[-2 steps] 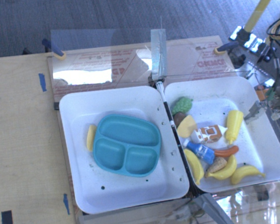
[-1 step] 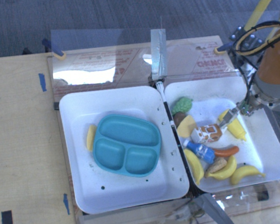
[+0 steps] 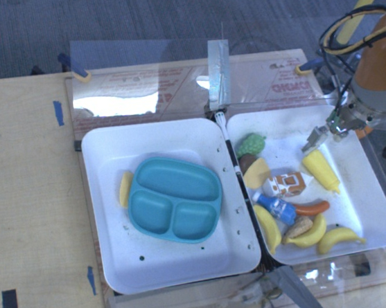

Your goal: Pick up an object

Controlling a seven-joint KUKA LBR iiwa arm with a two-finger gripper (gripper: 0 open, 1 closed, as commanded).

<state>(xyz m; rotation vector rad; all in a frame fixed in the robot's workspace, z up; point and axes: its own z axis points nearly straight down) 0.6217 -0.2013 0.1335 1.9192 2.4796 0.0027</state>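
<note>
My gripper (image 3: pixel 315 141) hangs over the back right part of the right bin (image 3: pixel 362 164), its fingers spread and nothing between them. Just below it lies a yellow corn-like piece (image 3: pixel 321 171). Further left in that bin sit a green leafy toy (image 3: pixel 251 143), a tan wedge (image 3: pixel 255 174), a small white and orange carton (image 3: pixel 287 184) and a blue bottle (image 3: pixel 279 209). A red sausage (image 3: pixel 311 207), a brown piece (image 3: pixel 299 227) and yellow bananas (image 3: pixel 313 234) lie toward the front.
The left bin (image 3: pixel 110 216) bears a teal divided plate (image 3: pixel 174 199) with a yellow strip (image 3: pixel 125 189) beside it. A metal post (image 3: pixel 219 73) stands behind the divide between the bins. Cables (image 3: pixel 346 33) hang at the right.
</note>
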